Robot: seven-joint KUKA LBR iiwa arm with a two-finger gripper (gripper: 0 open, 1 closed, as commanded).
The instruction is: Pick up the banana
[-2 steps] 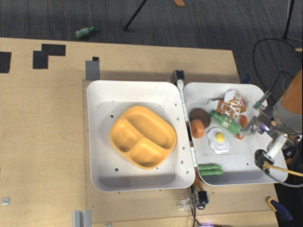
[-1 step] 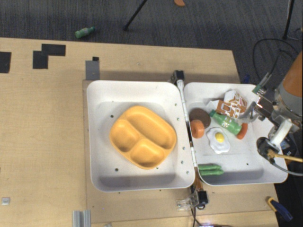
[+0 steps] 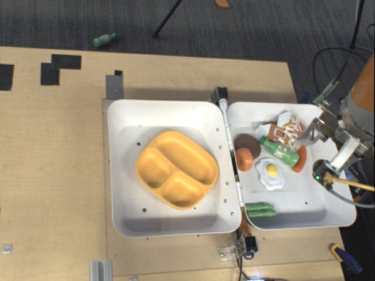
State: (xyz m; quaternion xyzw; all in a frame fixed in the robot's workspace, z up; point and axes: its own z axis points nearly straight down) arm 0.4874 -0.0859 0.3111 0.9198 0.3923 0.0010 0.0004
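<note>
- I cannot pick out the banana with any certainty; where it lies is unclear to me.
- The nearest yellow in the right bin (image 3: 304,212) is the yolk of a fried egg (image 3: 271,174).
- Around it lie a green bottle (image 3: 279,149), a snack packet (image 3: 287,129) and a green pod (image 3: 259,209).
- The gripper (image 3: 328,140) hangs over that bin's right side, partly cut off; I cannot tell whether it is open or closed.
</note>
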